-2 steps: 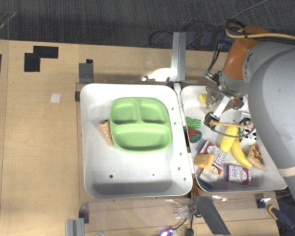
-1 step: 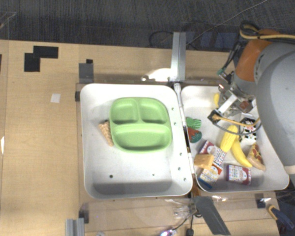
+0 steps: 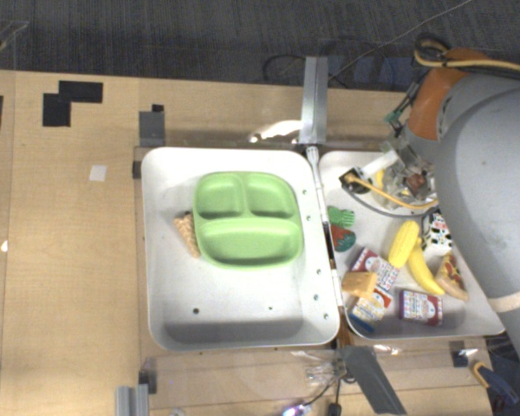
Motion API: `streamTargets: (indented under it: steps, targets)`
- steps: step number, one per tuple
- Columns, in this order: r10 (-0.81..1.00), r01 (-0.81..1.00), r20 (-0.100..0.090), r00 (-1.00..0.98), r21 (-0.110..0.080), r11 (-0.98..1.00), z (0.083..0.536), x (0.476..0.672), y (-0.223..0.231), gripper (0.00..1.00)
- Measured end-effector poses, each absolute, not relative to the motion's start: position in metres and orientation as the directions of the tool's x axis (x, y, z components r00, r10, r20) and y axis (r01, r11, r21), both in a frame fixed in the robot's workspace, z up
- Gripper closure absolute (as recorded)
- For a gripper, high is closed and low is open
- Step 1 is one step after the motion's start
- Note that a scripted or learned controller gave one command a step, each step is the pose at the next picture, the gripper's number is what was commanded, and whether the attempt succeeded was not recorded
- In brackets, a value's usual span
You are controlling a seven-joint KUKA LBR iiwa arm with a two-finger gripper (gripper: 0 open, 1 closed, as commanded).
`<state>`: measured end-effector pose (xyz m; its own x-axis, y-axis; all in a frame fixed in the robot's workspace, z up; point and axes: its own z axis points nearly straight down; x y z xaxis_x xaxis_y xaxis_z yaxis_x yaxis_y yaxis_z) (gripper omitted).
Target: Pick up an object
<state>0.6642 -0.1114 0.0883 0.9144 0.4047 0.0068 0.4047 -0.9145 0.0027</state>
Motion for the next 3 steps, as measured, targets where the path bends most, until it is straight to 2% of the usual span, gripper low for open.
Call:
streamTargets:
  steps: [1, 2, 3]
  targets:
    - [0.212, 0.212, 0.010, 0.977, 0.000, -0.977, 0.089, 0.650, -0.090, 1.00]
    - [0.205, 0.205, 0.009, 0.979, -0.001, -0.979, 0.089, 0.660, -0.091, 1.00]
    - [0.261, 0.261, 0.007, 0.965, 0.004, -0.965, 0.089, 0.647, -0.123, 1.00]
